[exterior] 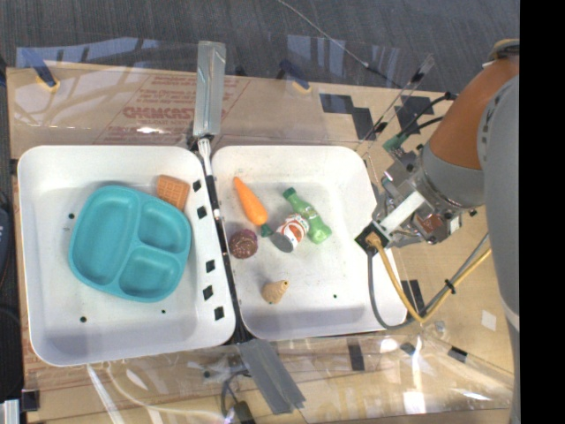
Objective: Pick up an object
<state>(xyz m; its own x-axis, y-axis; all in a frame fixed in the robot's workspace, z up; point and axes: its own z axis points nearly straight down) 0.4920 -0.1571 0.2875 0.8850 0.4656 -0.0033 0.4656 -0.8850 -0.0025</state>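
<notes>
**Currently: gripper off to the side of the bins, nothing grasped**

Gripper (422,222) hangs outside the near bin (357,162), just past that bin's wall and over the tabletop (132,104). Whether it is spread or clenched cannot be told from this angle. Nothing is visibly held in it.

Candidates, all in the near bin, in order of distance from the gripper:
- green bottle (306,215), lying on its side, closest
- red-and-white can (294,230), touching the bottle, with a small grey piece (281,240) against it
- tan shell-like lump (275,291), alone on bare bin floor
- carrot (250,200), lying at a slant
- dark round piece (244,244), farthest, near the wall the two bins share

Judgement: the lump and the carrot lie clear of their neighbours, so either should take a top-down grasp cleanly. The bottle and can lie packed together, so a descent there risks nudging one while closing on the other.

Far bin (35,175): a teal divided plate (128,241) lies flat, with a waffle-like square (173,191) just beside its rim on the gripper's side. The plate looks too broad and flat to be a likely pick.

Surface and room: both bins rest on a brown board under clear sheeting, held with strips of tape. Beyond the board there is dark carpet (106,7). Lighting is even.
</notes>
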